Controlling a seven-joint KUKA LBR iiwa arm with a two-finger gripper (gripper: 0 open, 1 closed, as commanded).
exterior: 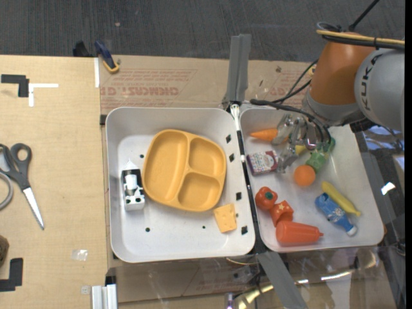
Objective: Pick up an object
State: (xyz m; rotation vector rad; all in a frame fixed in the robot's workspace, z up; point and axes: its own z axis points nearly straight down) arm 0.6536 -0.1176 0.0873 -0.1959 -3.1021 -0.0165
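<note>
The arm (380, 85) is a rounded grey casing with a broad orange band (338, 69) above the wrist and dark lettering on the grey shell. Black cables (360, 38) loop across it. The hand (297, 140) is bare silvery metal.

Yellow divided plate (185, 170), orange ball (305, 175), blue bottle (333, 212), white bins (122, 230)

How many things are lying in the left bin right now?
3. A yellow divided plate in the middle, a small black-and-white box touching its left rim, and a cheese wedge near the front right corner. Something could be hidden under the plate.
</note>
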